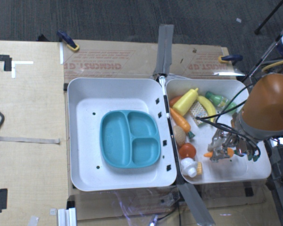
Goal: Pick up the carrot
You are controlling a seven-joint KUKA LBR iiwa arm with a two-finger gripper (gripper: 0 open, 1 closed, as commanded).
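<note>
Look at the carrot [181, 120] first: it lies in the right bin [254, 173], close to that bin's left wall, just under the yellow bottle [186, 100] and just above a pale round thing [179, 135]. Its long side runs slanted, from about 10 o'clock down to about 4 o'clock, with the green stalk end at the lower right. A red tomato [187, 150] sits a bit below it, and a banana [207, 105] curves off to its right. Now find your end effector [221, 150]. It hangs low in the same bin, further right and lower than the carrot, so from it the carrot lies toward about 10 o'clock, near but not touching. There are small orange bits around the tip, and wires cross in front, so you cannot tell if it is spread, pressed together, or pinching anything. The arm [269, 105] comes in from 3 o'clock, with its big orange band hanging over the right side of the bin and the wrist pointing down. I think you would need to move up and to the left, and turn to cross the carrot's slanted side. The left bin [80, 126] holds a blue tray [130, 139].
</note>
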